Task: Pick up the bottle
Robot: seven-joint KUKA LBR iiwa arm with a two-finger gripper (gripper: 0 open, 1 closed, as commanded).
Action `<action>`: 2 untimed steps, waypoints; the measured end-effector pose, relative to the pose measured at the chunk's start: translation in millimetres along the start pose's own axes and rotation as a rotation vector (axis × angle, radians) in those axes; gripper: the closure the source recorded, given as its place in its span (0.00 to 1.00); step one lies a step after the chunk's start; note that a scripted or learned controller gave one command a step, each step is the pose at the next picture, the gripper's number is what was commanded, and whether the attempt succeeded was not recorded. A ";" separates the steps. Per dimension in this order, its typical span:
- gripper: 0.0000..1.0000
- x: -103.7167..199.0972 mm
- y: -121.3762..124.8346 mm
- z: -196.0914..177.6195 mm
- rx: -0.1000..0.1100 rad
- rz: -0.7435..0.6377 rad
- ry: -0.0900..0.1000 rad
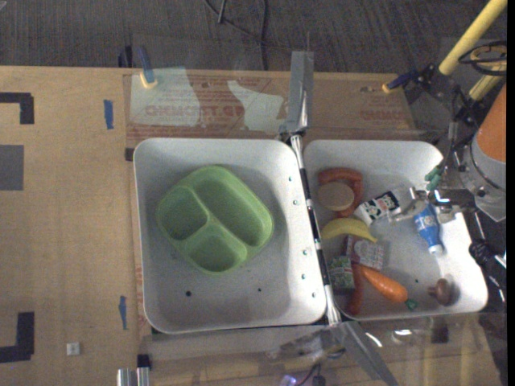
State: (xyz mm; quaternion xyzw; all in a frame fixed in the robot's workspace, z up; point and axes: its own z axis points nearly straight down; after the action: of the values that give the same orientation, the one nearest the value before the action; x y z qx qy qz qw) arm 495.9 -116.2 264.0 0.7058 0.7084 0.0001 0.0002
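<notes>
Here, small clear plastic bottle with blue label lies in right white bin, frame's right, long axis near vertical; gripper just above its cap end, grip state indiscernible.

Floor: I see dark grey carpet along the top of my view; black cables loop across it
Bench: a pale wooden top fills the left; black corner marks and bits of blue tape sit on it
Backing: a brown cardboard sheet lies behind the bins; a clear plastic film covers part of it
Light: even and soft from above; I make out only faint shadows
</notes>
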 end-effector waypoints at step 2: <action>0.00 -99.6 78.3 139.9 -0.002 -0.224 -0.001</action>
State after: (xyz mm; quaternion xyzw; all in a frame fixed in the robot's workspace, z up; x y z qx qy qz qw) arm 574.6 -215.6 124.1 0.6222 0.7828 0.0004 0.0014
